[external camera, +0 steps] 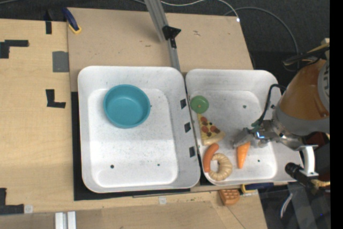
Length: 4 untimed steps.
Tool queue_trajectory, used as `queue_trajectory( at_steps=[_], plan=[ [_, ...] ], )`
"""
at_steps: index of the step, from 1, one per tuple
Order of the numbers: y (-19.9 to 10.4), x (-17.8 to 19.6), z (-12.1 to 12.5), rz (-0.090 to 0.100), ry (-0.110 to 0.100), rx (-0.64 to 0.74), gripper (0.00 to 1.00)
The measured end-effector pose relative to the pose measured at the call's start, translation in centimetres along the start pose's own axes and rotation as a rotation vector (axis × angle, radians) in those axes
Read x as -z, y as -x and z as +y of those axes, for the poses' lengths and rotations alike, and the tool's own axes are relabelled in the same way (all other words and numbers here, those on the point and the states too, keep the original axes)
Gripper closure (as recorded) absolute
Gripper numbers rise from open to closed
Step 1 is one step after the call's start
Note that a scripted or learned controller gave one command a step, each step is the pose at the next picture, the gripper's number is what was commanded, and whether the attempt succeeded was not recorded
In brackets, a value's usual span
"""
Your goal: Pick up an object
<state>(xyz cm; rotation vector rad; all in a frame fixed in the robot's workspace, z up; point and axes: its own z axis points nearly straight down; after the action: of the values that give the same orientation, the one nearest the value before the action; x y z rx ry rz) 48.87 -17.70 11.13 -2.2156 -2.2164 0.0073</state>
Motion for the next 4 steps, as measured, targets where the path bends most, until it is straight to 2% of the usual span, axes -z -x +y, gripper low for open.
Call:
queue_trajectory(
  at_steps=[1,2,4],
  plan=[
    [-0.1,1.4,0.2,0.0,0.006,0.002,1.0],
    [-0.7,5.7,0.1,-0.003,0.01,0.002,1.0],
    [-0.1,16.8,0.3,-0.004,0.013,0.002,1.0]
  ],
)
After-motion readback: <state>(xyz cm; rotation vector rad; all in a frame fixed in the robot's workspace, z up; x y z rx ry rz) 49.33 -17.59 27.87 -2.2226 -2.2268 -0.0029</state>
